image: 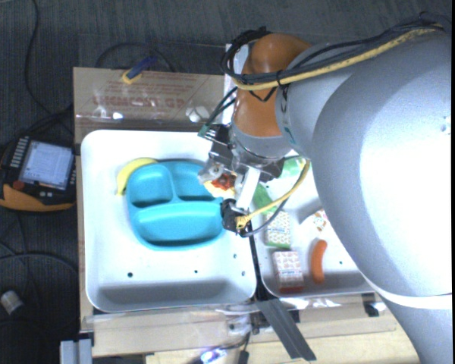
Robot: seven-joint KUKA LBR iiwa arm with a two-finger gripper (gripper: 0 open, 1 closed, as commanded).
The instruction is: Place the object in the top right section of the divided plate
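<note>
**Arm over the plate's right edge**

The grey arm [379, 150] fills the right side, its orange band [262, 89] above the wrist. The left bin [106, 271] holds a blue divided plate [174, 211], with a yellow banana [130, 171] tucked against its upper left rim. The gripper [221, 179] hangs over the plate's upper right corner; a small red-orange object [223, 180] sits there, perhaps between the fingers, though their spread cannot be told. An orange sausage-like piece [318, 258] lies in the right bin [341, 283].

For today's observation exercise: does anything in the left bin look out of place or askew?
Yes. The yellow banana is wedged at the upper left edge of the blue divided plate, partly tucked under its rim rather than lying in a section. The plate sits at a slant in the left bin.
</note>
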